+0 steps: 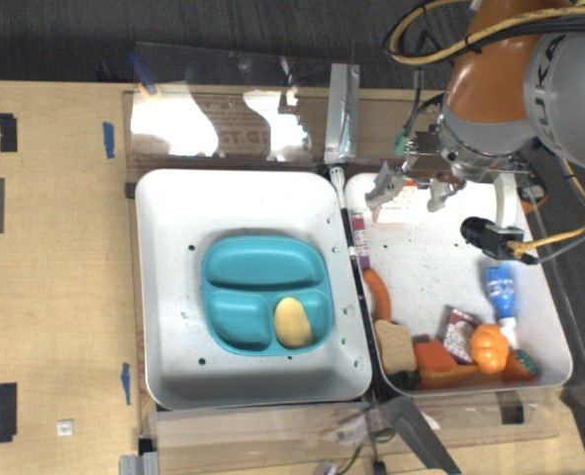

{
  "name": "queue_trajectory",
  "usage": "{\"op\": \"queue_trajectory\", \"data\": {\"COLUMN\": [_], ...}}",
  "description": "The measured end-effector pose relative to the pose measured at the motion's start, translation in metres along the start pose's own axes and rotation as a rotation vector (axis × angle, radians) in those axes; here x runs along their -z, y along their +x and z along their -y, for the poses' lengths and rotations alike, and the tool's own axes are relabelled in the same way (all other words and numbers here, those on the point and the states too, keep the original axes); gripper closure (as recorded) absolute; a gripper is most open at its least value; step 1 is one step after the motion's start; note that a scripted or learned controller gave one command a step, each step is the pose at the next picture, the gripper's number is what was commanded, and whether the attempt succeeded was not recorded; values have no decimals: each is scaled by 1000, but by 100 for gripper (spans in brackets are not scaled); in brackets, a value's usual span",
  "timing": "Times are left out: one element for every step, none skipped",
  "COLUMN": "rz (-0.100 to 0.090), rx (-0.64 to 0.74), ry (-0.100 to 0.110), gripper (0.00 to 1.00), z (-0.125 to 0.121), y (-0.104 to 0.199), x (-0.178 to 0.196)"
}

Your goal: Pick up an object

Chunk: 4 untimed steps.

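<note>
The gripper [411, 194] is seen over the far end of the right bin [440, 255], fingers spread w/ nothing between them; only bare bin floor and a small white-and-red label lie below. No object has been picked yet. The pickable things are bunched at the near end of that bin, i.e. toward the view's bottom from the gripper and well apart from it. Nearest is judged to be the orange carrot-like piece [376, 295], lying vs. the bin's left wall w/ its long axis running roughly far-to-near, so the fingers would prob. need to close across it, left-right. Past it, a tan sponge-like block [395, 344], an orange block [438, 359], a small packet [458, 332] and an orange round fruit [490, 347] are packed touching or just beside each other. A blue-and-white bottle [501, 293] is set near the right wall, axis also approx. far-to-near. In the left bin [173, 216] a teal divided tray [243, 265] holds a yellow potato-shaped item [292, 322] in its near-right compartment, further from the gripper.
</note>
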<state>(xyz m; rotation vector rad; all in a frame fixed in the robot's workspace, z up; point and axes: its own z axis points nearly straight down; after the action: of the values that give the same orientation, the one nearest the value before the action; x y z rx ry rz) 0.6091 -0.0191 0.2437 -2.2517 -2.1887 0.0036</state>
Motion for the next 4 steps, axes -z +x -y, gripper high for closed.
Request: {"op": "queue_trajectory", "data": {"rz": [0, -2, -10, -1], "rx": [114, -48, -142, 77], "ry": [6, 7, 22, -6], "gripper": [0, 0, 0, 0], "z": [-35, -59, -59, -23], "y": [-59, -89, -90, -115], "x": [-64, -138, -153, -158]}}
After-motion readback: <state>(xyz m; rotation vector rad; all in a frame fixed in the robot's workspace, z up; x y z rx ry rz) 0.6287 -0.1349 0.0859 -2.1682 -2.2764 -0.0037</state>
